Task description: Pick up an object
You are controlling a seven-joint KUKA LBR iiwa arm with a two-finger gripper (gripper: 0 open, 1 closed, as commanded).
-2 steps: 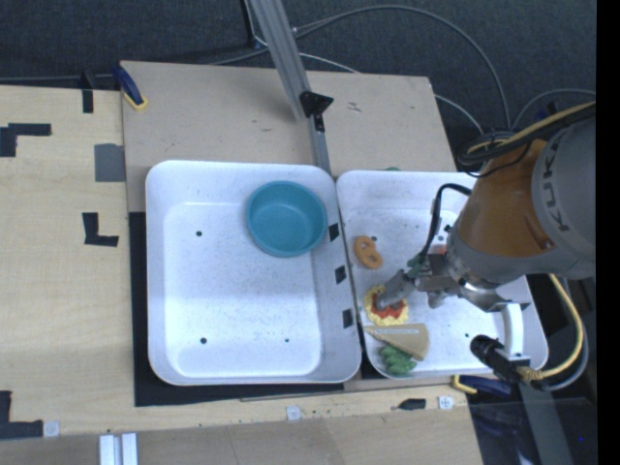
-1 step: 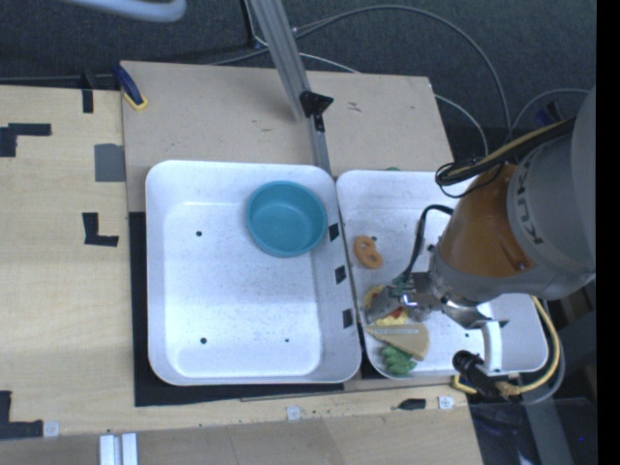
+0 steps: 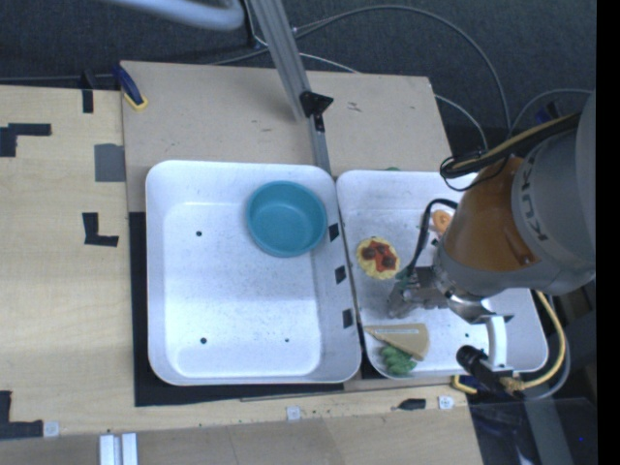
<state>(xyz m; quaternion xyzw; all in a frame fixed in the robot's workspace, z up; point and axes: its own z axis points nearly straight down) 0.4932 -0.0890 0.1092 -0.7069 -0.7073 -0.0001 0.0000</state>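
The gripper (image 3: 405, 296) hangs low in the right bin (image 3: 387, 190) — open or closed, I cannot tell. A small pizza (image 3: 378, 256) lies just beside it; a blue bowl (image 3: 286, 218) sits in the left bin (image 3: 184, 289).

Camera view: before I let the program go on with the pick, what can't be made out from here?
- End effector, camera view: dark and small under the wrist; its grip state and whether it touches anything can't be read.
- Orange object, right bin: mostly hidden behind the arm and cable, so its shape is unclear.
- Green item and tan wedge: too blurred to identify.
- Right bin's far right side: covered by the arm.
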